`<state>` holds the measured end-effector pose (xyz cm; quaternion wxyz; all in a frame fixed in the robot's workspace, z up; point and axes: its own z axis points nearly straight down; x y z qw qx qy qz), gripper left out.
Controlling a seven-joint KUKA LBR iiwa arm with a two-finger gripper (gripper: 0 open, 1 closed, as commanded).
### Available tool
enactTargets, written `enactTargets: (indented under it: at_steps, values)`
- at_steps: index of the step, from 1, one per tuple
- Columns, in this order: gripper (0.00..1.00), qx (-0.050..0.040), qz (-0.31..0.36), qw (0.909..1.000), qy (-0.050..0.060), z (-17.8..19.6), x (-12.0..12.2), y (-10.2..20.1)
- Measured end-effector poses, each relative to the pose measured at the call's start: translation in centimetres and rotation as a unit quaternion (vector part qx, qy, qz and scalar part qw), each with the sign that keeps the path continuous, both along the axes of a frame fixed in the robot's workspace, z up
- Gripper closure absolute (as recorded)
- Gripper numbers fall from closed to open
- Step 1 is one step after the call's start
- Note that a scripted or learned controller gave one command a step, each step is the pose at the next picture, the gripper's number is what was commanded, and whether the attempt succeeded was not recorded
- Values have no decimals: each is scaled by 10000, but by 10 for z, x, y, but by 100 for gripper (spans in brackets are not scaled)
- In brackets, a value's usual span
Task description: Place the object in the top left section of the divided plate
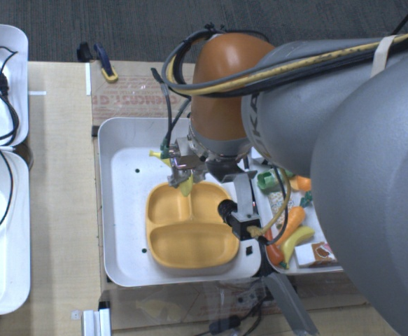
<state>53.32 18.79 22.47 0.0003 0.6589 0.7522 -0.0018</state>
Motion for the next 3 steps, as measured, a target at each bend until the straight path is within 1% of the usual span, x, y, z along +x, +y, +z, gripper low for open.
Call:
enactTargets:
  at_steps: [1,2,3]
  values:
    - [100,0,-509,9987,21,-101,-46,-43]
    - [100,5,33,10000,3,-34,-56,-117]
    - [100,2,-604,9982,-2,0,-39,-169]
